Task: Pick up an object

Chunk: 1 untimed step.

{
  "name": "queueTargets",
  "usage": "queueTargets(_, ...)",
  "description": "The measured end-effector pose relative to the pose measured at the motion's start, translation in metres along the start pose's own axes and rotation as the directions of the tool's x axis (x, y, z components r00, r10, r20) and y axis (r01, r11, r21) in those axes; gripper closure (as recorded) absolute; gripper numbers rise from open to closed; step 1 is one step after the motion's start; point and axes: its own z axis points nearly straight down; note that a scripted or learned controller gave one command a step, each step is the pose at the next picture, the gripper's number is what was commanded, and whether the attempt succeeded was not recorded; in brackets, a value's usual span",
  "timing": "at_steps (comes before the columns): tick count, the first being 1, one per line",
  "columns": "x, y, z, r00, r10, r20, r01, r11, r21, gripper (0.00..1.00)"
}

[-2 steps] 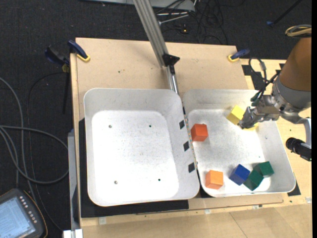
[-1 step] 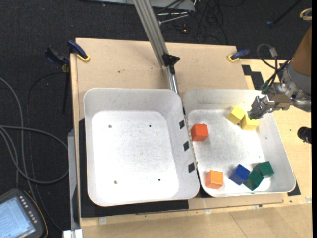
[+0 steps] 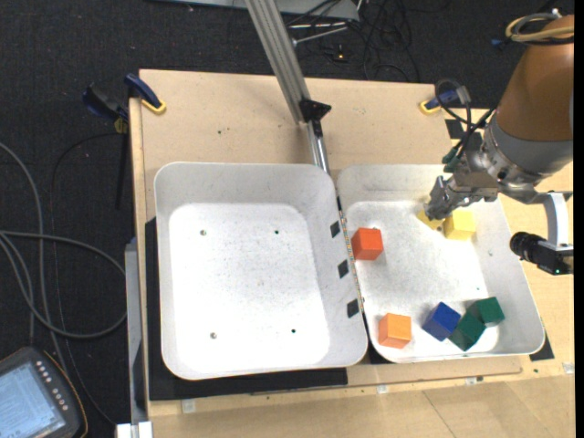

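My gripper [image 3: 439,206] is low in the back of the right bin [image 3: 401,185], right by a yellow block [image 3: 459,224] that lies just to its right and front; a bit of yellow also shows beside the gripper tip. An orange-red block [image 3: 367,243] rests near the bin's left wall. Along the front of the same bin lie an orange block [image 3: 394,329], a blue block [image 3: 443,320] and two green blocks [image 3: 480,320] close together.
The left bin [image 3: 182,190] stands beside the right one, with black clips on the shared rim. A slanted metal pole [image 3: 278,48] rises from behind the bins. Clamps sit at the board's back corners, and cables lie on the floor at left.
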Motion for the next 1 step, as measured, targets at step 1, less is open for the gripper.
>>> queueTargets(1,0.0474,0.0042,0.0182,1.000,0.000,-0.001,0.000,1.000,0.001,1.00)
